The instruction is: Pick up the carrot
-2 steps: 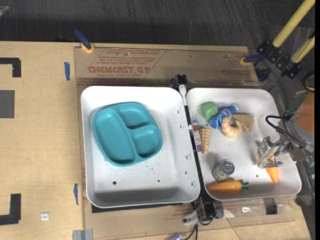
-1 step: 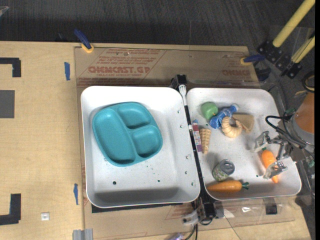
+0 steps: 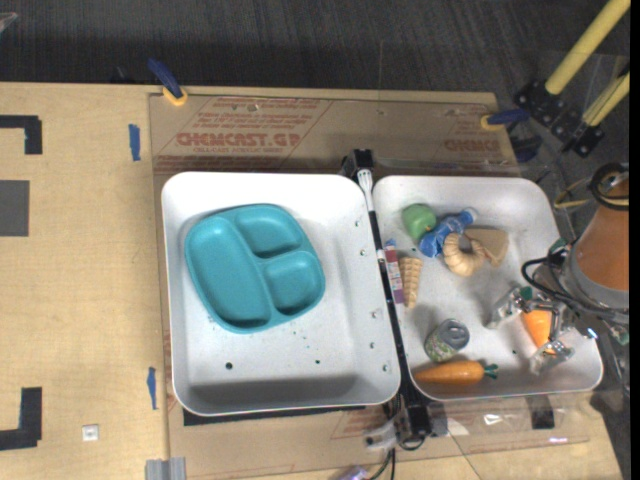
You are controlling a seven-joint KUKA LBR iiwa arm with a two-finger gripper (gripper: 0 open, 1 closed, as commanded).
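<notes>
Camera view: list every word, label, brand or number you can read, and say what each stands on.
Cardboard sheet behind the bins: large red print, mirrored and blurred, not surely readable.
Same sheet, right end: more red print, too blurred to read.
Small can in the right bin: label too small to read.

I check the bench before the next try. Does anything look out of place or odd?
One thing: the gripper sits over a small orange piece at the right bin's right side, while the carrot lies apart, flat along the near wall. The teal tray lies askew in the left bin.
</notes>
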